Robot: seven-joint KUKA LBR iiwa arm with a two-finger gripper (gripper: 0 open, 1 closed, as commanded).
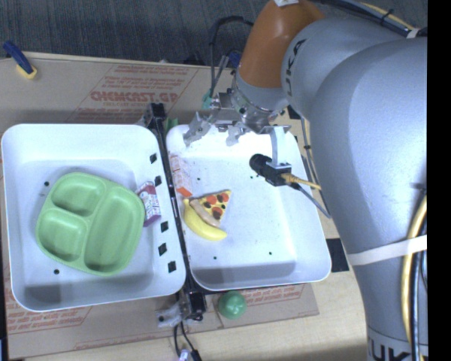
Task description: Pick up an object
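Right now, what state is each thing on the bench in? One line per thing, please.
Gripper: over the right bin's far edge, nothing seen between its fingers.
Green divided plate: flat in the left bin.
Small packet: beside the plate's right rim.
Banana: lying in the right bin.
Pizza slice toy: lying against the banana.
Green ball: on the bench outside the bins.

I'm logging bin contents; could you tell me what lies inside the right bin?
In the right bin, a banana touches a pizza slice; the gripper hangs over its far edge. The arm hides the right side.
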